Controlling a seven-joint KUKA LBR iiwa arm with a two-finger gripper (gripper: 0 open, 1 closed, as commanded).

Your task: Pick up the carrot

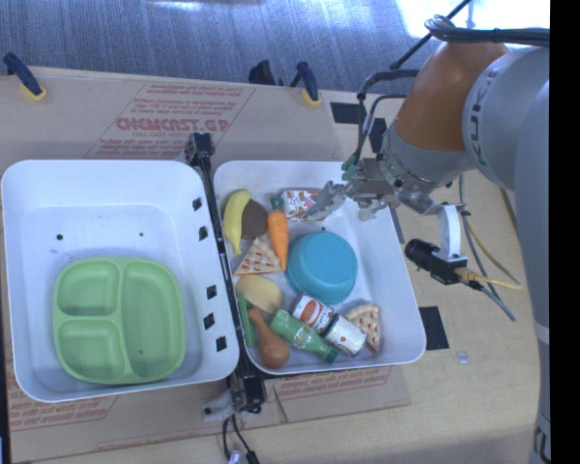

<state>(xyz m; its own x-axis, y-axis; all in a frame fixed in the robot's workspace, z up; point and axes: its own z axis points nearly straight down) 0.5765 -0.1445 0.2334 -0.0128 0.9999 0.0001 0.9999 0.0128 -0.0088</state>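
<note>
Carrot not picked yet, lies in the right bin left of and below the gripper, beside the blue bowl. Gripper hovers near the bin's top edge; open or closed, cannot tell. Reach, grasp, lift all remain.

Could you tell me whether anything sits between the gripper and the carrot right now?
Nothing visible blocks it. The gripper hovers over the right bin's far end, with a small printed packet below it. The carrot lies exposed, flanked by the blue bowl, a dark brown item and a sandwich wedge.
</note>
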